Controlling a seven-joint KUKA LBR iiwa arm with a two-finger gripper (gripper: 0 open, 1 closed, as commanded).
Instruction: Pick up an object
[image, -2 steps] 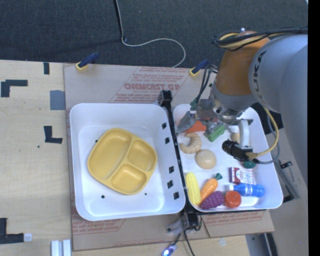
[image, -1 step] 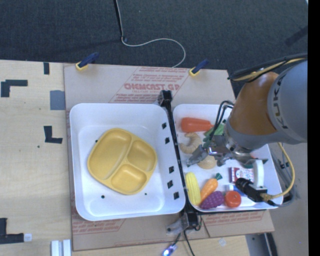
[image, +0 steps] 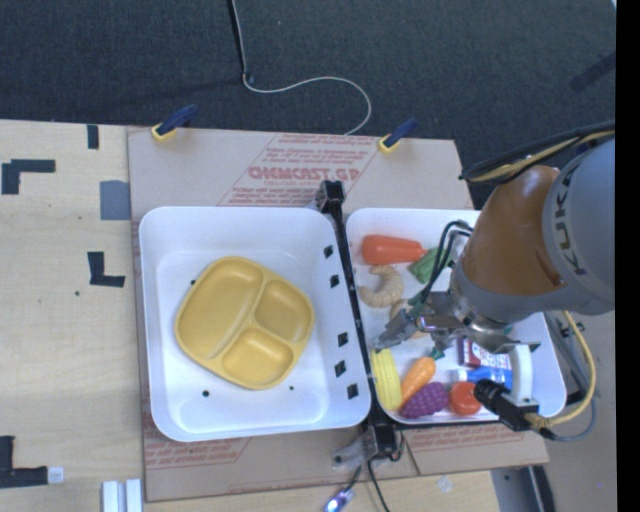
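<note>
The small toy carrot, likely light, hard, slick plastic best pinched across its thick middle, lies in the right bin between corn and grapes, just below the gripper, whose jaws hang spread and empty.

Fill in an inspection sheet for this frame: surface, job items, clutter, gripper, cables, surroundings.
Surface: cardboard sheet under two white bins.
Job's things: right bin holds carrot, corn, purple grapes, small orange piece; more lies under the arm.
Clutter: yellow divided plate in left bin.
Grippers: gripper low over the right bin; finger state unclear.
Cables: white cable above the cardboard.
Surroundings: dark carpet; blue-and-yellow clamps.
</note>
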